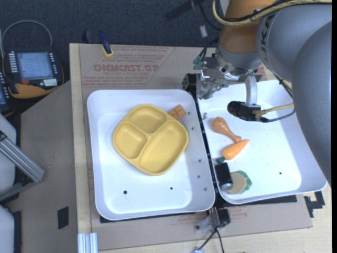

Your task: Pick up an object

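High camera looks down slantwise on both bins [100, 141].

yellow divided plate [150, 138] in left bin [105, 178]; carrot [234, 149] in right bin [284, 157].

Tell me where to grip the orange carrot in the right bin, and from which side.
Grip the carrot across its thick middle, coming straight down from above. It lies flat and slanted, tip toward the upper right, so set the fingers across its length. The tan drumstick-shaped toy touches its tip; the middle probably has more room.
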{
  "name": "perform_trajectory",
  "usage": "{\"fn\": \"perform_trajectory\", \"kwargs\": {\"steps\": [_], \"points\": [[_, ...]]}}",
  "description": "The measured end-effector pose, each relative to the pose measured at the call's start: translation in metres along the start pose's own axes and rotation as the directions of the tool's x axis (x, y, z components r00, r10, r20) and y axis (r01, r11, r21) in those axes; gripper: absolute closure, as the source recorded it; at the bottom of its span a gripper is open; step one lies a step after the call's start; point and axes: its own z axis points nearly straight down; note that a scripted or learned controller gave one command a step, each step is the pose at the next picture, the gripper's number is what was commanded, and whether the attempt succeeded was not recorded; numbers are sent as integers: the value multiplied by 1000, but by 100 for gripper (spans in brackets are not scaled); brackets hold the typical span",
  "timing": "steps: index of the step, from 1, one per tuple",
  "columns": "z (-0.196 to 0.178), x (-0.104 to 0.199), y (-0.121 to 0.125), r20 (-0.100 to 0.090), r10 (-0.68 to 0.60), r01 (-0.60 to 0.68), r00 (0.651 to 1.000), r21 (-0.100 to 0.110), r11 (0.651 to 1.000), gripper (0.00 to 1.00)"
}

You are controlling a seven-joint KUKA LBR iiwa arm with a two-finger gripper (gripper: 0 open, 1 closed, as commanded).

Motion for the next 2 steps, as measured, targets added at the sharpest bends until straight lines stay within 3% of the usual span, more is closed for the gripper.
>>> {"fn": "perform_trajectory", "kwargs": {"steps": [1,2], "points": [[-1,59,18,-1,-1,1,1000,-2,1000,100],[-1,55,18,1,4,-4,1000,0,1000,0]]}}
